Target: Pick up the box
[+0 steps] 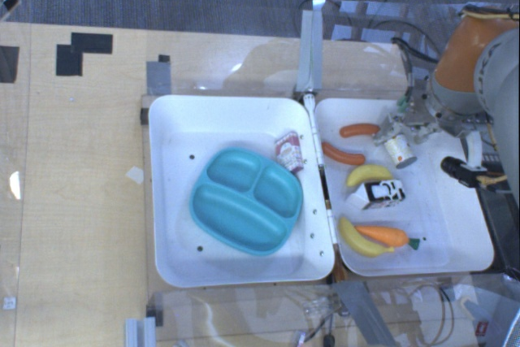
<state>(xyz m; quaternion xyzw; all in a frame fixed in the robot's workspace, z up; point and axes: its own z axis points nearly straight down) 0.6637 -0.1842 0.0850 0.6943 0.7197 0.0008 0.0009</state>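
Two bins: we see two shallow white bins side by side on the bench, the left bin (pixel 166 199) and the right bin (pixel 455 232), their inner rims touching along the middle.
Arm: the grey arm (pixel 496 69) with its orange band enters from the right, over the far right corner of the right bin.
Plate: a blue divided plate (pixel 246 199) lies flat in the middle of the left bin, with three compartments.
Gripper: the gripper (pixel 404 128) hangs low over the far part of the right bin; we cannot tell how far apart its fingers stand, nor whether it has hold of anything.
Bananas: one yellow banana (pixel 370 173) lies near the middle of the right bin; a second banana (pixel 357 238) lies at the near left, touching the carrot.
Carrot: an orange carrot (pixel 382 236) rests on the second banana, its green tip pointing right.
Sausages: one sausage (pixel 359 129) lies at the far left of the right bin, another sausage (pixel 343 153) just nearer, beside the left rim.
Box: the small black-and-white box (pixel 383 193) sits just below the first banana, touching it, well apart from the gripper.
Can: a small white can (pixel 398 150) lies tilted just under the gripper.
Packet: a small red-and-white packet (pixel 289 152) lies in the left bin at the plate's far right edge.
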